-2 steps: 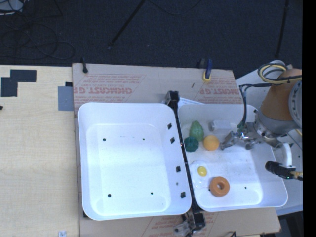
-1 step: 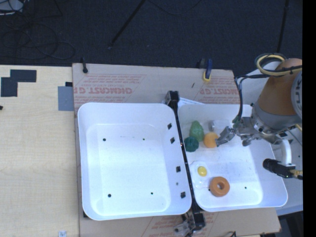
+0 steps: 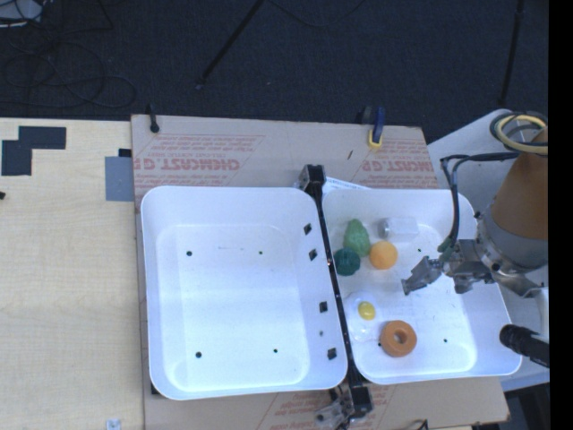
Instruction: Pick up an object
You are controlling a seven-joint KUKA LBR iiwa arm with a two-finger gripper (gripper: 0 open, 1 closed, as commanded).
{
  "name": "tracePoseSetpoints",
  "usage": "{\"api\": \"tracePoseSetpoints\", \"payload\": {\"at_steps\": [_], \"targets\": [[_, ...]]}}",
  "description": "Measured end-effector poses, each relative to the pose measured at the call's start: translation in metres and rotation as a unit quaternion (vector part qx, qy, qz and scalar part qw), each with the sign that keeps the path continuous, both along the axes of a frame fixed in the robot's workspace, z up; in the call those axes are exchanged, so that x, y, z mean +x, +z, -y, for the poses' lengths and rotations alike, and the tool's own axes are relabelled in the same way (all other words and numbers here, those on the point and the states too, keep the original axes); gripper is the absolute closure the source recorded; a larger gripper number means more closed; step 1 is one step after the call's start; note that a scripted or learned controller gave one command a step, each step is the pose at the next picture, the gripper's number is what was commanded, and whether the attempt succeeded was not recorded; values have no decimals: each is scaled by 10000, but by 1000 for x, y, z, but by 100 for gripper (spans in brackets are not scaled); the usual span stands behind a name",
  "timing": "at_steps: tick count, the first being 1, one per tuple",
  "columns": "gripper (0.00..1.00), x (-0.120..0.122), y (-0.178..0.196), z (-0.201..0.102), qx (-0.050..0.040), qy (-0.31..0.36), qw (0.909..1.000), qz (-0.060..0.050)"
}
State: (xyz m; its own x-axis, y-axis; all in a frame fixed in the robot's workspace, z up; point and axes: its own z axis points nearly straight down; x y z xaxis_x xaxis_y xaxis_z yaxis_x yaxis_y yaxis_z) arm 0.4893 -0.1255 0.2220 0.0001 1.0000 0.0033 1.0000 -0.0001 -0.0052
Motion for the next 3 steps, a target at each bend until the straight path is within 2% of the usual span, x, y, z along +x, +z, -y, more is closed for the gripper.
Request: {"api": "tracePoseSetpoints", "payload": {"at_steps": [1,2,3], "targets": [[0,-16,-86,8,-1,-6,10000,-32],[0,-12,30,-55,-10,37,10000,58],[0,-13,125,-114,-11,39,10000,54]]}}
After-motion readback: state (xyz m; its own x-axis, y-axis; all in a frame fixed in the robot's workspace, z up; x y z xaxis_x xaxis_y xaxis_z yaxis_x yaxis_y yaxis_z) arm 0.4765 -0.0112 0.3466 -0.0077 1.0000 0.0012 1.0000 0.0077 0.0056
